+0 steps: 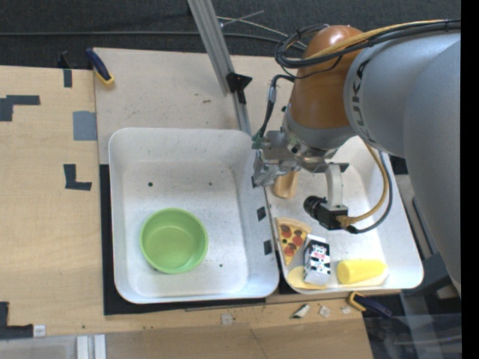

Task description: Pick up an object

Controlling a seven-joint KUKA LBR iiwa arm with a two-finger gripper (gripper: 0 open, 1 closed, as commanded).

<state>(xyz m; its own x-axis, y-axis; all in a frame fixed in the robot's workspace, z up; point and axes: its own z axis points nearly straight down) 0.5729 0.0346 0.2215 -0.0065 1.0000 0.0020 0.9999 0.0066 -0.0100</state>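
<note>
Two shallow white bins sit side by side on the bench, and the ridge where they meet serves as the landmark here. Left of that ridge, the left bin (pixel 179 144) holds a green bowl (pixel 174 240) standing upright in its near half, well apart from the ridge. Right of the ridge, the right bin (pixel 400 264) carries the rest of the objects. A pizza slice (pixel 291 237) lies flat just beside the ridge, a small black-and-white carton (pixel 317 260) rests close beyond it, and a yellow block (pixel 361 271) lies farther from the ridge near the bin's front corner. The grey arm with its orange band (pixel 329 73) reaches over the right bin, and the gripper (pixel 268 169) hangs almost directly above the ridge, at the bins' far half. A tan, rounded object (pixel 285 183) shows just under the wrist, right beside the ridge; whether it is touched or gripped cannot be told. The wrist hides the fingers, so their spread cannot be told either. A metal pole (pixel 217 47) slants up from the far end of the ridge.
</note>
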